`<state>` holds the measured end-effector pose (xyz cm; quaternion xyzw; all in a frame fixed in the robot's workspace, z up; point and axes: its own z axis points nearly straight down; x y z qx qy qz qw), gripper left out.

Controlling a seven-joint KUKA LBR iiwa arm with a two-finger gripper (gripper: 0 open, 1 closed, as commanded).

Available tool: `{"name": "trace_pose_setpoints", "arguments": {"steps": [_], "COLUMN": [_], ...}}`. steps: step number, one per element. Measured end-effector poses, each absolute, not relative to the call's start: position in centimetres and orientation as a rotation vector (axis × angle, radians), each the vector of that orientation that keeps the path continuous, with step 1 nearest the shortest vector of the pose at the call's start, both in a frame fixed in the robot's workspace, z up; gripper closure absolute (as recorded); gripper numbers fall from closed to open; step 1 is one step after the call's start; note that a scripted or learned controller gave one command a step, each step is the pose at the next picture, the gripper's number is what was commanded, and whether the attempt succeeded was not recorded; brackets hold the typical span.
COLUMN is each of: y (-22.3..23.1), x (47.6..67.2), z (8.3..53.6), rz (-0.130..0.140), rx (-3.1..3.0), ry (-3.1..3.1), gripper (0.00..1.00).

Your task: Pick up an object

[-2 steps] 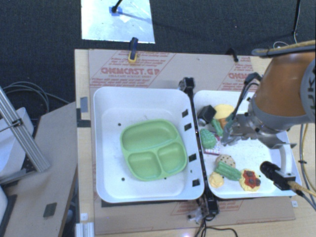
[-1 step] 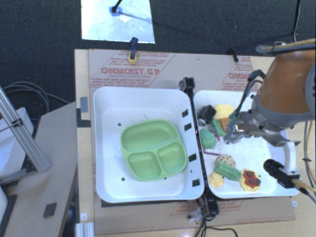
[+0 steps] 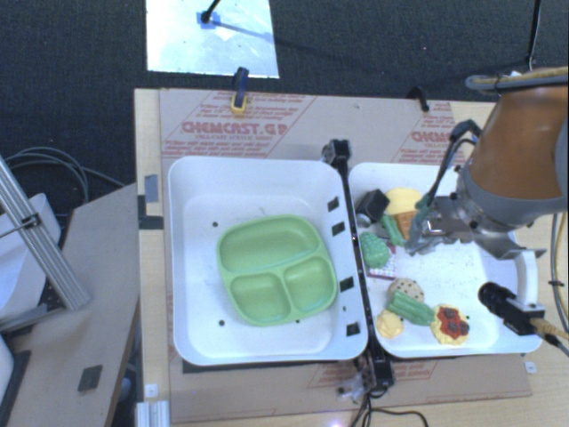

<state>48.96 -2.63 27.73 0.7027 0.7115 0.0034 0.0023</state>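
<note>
While the end effector [image 3: 416, 243] hangs low over the right bin [image 3: 462, 336], whether it grips anything cannot be told. Toy foods lie around it in that bin: a green piece [image 3: 374, 251] just left, a yellow piece [image 3: 404, 199] behind, a black block [image 3: 373, 205] beside that. Nearer the front sit a cookie [image 3: 405, 288], a green pickle-like piece [image 3: 412, 309] and a pizza slice [image 3: 452, 324]. Left of that bin (on the same counter) the left bin [image 3: 191, 238] holds a green divided tray [image 3: 277, 269].

Place: robotics lab | Evidence: grey and orange arm [image 3: 520, 149] over a bench [image 3: 267, 127] of printed board | two white bins [image 3: 191, 265] clamped side by side | loose cables [image 3: 53, 163] by the bench's left edge | dark carpet floor [image 3: 71, 52]
</note>
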Motion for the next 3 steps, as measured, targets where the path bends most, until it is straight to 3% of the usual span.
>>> {"name": "trace_pose_setpoints", "arguments": {"steps": [1, 2, 3], "y": [-2.6, 3.3, -1.8], "x": [49.0, 48.6, 48.7], "z": [27.7, 22.3, 18.2], "rz": [0.01, -0.002, -0.005], "rx": [2.205, 2.214, 2.227], "ry": [2.232, 2.235, 2.218], "gripper": [0.0, 0.0, 0.0]}}
